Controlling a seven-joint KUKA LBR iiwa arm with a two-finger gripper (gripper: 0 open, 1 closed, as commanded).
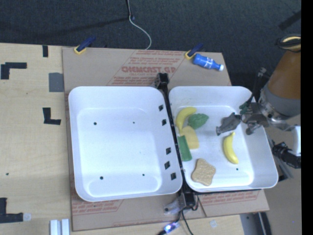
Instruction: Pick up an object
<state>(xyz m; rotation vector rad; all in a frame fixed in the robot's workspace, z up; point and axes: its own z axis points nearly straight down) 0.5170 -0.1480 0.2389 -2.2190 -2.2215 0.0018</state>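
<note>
My gripper (239, 126) hangs over the right bin (259, 173), reaching in from the right, open with nothing between its fingers. Just below it a small yellow banana (230, 149) lies on the bin floor, apart from the fingertips. Further left, along the bin's left wall, are a second yellow banana (183, 117), a green leafy piece (198, 120), a pale yellow block (191, 139) and a green stick (184, 149). A tan biscuit-shaped piece (203, 172) lies near the front.
The left bin (78, 131) adjoins the right one along a black-clipped divider (168, 131). A blue bottle (208, 62) lies on the cardboard behind the bins. A thin cable (139, 26) runs in from the back.
</note>
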